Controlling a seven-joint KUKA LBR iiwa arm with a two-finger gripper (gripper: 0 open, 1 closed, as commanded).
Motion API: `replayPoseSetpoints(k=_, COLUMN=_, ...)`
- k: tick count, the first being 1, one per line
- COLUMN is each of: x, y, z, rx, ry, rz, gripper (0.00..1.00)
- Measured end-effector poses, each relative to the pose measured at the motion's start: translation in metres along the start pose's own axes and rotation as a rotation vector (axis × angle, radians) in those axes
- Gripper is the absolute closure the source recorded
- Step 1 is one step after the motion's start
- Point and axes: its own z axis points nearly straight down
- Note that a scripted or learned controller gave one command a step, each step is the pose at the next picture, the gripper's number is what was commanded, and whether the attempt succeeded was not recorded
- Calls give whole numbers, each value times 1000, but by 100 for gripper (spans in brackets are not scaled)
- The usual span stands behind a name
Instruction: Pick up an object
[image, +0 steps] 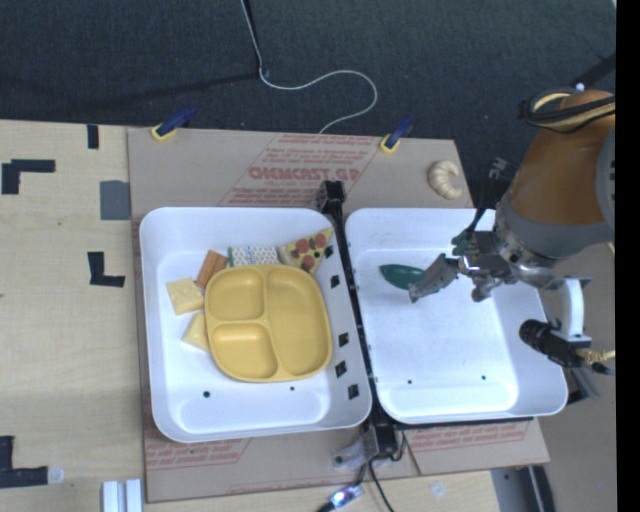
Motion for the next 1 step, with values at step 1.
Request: replayPoseSetpoints(k=1, x=0, y=1, z=-6, rx=-10, ry=-1, rz=-3, gripper=0)
